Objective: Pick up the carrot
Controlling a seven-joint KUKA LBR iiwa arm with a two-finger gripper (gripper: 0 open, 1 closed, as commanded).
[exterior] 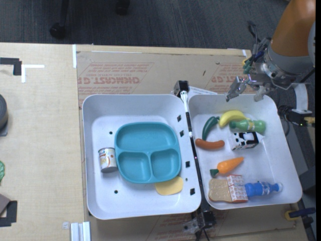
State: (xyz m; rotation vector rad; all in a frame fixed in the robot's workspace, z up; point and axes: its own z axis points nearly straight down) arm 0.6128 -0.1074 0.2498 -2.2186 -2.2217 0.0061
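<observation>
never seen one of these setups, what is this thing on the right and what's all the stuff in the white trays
The grey and orange shape at the upper right is a robot arm. Its end effector, the two-fingered part that grabs things, hangs over the far edge of the right bin with its fingers spread and nothing between them. The single camera sits above the bench and looks down at a slant.

The right bin holds toy food: a carrot, which the arm is meant to pick up, a sausage, a green pepper, a banana, a green bottle, a black and white carton, a slice of bread, a small red and white box and a blue bottle.

The left bin holds a teal divided plate, a small can and a yellow piece.
</observation>
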